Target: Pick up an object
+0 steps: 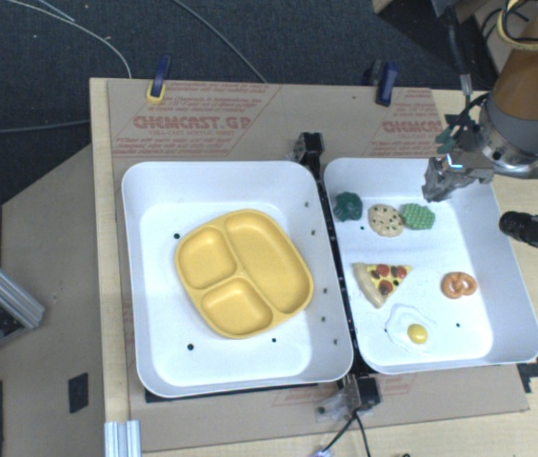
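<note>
The right bin (pixel 497 331) holds several toy foods: a dark green broccoli piece (pixel 348 206), a round cookie (pixel 384 219), a light green waffle-textured piece (pixel 418 216), a pizza slice (pixel 381 281), an orange pretzel (pixel 457 285) and a fried egg (pixel 411 329). My gripper (pixel 437 190) hangs over the bin's far right part, just right of and above the light green piece. Nothing shows between its fingers.
The left bin (pixel 154 350) holds a yellow divided plate (pixel 242 272). A black clip (pixel 308 147) sits at the far end of the seam between the bins. Blue clamps (pixel 158 77) (pixel 384 80) hold the cardboard base at the back edge.
</note>
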